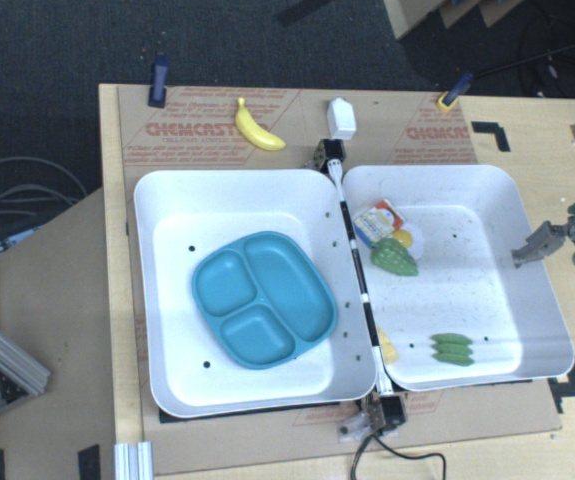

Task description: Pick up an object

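My gripper (552, 243) hangs at the right rim of the right bin (487, 193), and nothing shows between its grey parts. In that bin, near its left wall, lie a small white and red packet (378, 220), a bumpy green fruit (395, 259) and a small yellow piece (403, 237) between them. A green pea pod (452, 349) rests near the bin's front edge, well to the left of and below the gripper. A tiny yellow bit (387, 350) sits by the front left corner.
The left bin (167, 208) holds a blue divided plate (262, 298). On the bench behind the bins lie a yellow banana (257, 129) and a white block (341, 118). Blue clips (158, 80) (454, 93) mark the back edge.
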Action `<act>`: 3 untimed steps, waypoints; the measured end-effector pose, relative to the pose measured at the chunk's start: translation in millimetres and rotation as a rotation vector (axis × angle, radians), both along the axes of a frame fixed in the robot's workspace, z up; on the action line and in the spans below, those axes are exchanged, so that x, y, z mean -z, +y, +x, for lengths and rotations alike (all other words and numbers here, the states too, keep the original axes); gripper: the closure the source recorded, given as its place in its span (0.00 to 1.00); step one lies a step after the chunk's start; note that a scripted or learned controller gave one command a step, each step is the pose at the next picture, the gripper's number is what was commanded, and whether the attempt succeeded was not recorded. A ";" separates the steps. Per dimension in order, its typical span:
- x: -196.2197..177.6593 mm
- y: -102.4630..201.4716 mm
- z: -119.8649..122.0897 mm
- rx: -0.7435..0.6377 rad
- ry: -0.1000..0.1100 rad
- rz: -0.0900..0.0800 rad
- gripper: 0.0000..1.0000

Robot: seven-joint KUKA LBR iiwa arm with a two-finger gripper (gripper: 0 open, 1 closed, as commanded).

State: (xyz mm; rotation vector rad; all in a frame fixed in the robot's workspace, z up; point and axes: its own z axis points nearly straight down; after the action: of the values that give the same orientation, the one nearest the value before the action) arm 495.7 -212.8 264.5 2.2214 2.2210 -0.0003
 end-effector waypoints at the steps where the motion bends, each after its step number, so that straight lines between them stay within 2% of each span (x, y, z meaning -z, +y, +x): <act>1: 102.1 12.9 8.5 0.000 0.002 0.001 0.00; 2: 175.6 88.9 2.6 -0.002 0.003 0.003 0.00; 3: 179.8 102.0 69.2 -0.001 0.000 0.001 0.00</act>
State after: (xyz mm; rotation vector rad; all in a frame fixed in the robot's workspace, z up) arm 564.9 -110.8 84.7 2.2200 2.2227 0.0009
